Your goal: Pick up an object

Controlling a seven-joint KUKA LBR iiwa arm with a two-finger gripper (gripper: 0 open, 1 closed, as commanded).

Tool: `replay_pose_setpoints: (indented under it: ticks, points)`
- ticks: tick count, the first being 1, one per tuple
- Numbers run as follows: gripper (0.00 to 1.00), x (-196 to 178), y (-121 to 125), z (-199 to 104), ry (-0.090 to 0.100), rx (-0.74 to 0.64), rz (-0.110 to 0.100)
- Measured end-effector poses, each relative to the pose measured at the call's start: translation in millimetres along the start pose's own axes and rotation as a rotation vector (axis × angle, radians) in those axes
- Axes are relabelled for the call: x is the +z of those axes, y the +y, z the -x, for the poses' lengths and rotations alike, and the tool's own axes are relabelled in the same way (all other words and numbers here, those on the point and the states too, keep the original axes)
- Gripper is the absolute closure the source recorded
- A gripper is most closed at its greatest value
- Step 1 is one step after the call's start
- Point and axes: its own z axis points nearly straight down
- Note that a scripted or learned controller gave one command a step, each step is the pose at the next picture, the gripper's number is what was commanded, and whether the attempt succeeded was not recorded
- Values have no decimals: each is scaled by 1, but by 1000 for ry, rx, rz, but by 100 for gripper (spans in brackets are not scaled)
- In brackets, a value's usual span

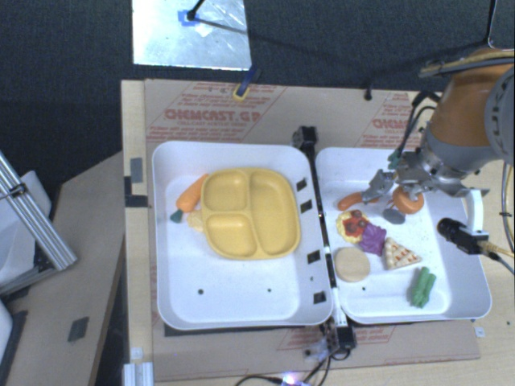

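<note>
My gripper (385, 202) hangs low over the right bin (475, 296), near its back middle. Its two grey fingers (376, 190) stand apart, open, with only white bin floor showing between them. An orange round piece (411, 203) lies just right of the fingers, partly under the wrist. An orange sausage-shaped piece (351, 200) lies just left of them. In front of the gripper lie a small round pizza (352, 226), a purple lump (372, 238), a pizza slice (400, 255), a tan disc (352, 264) and a green piece (422, 287).
The left bin (185, 296) holds a yellow divided plate (245, 213) with a carrot (191, 193) by its left rim. A black hinge strip (320, 223) runs between the bins. The arm enters from the right above the right bin's back corner.
</note>
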Motion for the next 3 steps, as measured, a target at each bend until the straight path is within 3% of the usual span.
replay_pose_setpoints:
  ticks: [1, 2, 3]
  points:
    - [0, -8, 3, 0, -2, -2, 14]
    - [0, 50, -4, 0, -1, 0, 12]
    - [0, 98, 0, -1, -2, -2, 24]
